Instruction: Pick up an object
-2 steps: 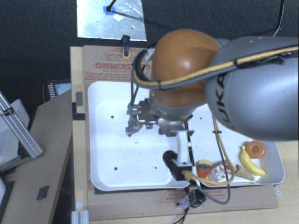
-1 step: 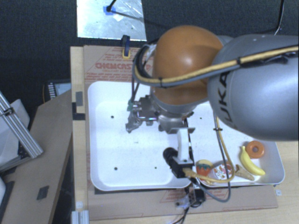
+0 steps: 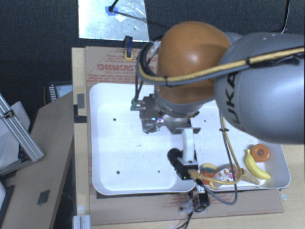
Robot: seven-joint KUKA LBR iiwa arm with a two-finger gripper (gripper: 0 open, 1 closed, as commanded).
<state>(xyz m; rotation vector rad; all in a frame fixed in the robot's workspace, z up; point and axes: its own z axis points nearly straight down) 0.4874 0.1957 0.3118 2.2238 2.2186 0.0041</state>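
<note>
Bench with a cardboard sheet (image 3: 112, 67) printed in red, dark floor behind it, and a shiny metal plate (image 3: 112, 13) at the far end. Two white bins sit on the cardboard: left bin (image 3: 107, 142) and right bin (image 3: 282, 171).

My gripper (image 3: 151, 124) is low over the far right part of the left bin, close to the wall the bins share. From this angle I cannot tell whether it is open or closed.

The arm (image 3: 267, 89) comes in from the right. Its grey link runs high across the right bin, and the orange band (image 3: 193, 56) bulges above the wrist, which points down.

The things to pick lie in the right bin, along its near edge:
- banana (image 3: 256, 166)
- orange ring (image 3: 260, 152), just beside the banana's upper end
- colourful packet (image 3: 219, 173), to the banana's left

All three are well apart from the gripper.
</note>
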